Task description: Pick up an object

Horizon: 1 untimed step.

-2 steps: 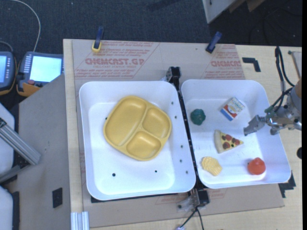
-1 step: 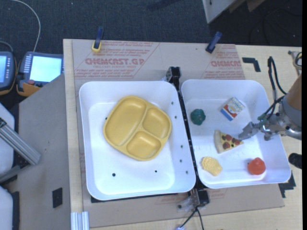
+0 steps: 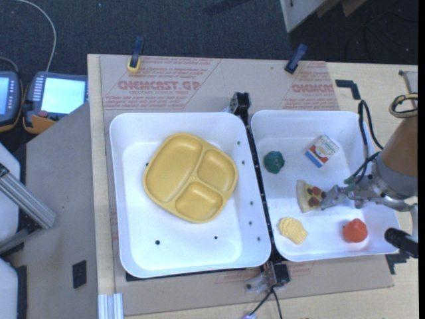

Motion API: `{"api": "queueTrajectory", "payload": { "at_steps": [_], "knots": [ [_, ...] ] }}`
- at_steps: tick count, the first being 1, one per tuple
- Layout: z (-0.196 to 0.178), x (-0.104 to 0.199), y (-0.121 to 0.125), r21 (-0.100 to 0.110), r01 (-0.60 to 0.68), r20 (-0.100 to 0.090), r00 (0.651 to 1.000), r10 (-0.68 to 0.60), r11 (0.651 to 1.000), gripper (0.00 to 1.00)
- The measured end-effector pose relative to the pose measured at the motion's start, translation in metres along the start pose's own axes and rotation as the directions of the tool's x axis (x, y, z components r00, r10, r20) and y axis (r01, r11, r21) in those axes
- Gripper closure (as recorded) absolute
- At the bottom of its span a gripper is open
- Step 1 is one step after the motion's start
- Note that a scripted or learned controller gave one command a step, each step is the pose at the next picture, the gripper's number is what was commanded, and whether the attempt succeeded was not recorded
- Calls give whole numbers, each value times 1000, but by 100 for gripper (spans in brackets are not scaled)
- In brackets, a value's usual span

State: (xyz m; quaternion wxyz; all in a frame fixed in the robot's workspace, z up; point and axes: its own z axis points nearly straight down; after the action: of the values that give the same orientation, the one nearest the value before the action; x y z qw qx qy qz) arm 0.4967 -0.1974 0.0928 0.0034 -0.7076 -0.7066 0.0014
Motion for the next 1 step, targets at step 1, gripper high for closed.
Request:
{"api": "queueTrajectory", "payload": {
  "at_steps": [1],
  "knots": [
    [5,0,1,-7,2,1,1000,-2,1000,0]
  ]
}}
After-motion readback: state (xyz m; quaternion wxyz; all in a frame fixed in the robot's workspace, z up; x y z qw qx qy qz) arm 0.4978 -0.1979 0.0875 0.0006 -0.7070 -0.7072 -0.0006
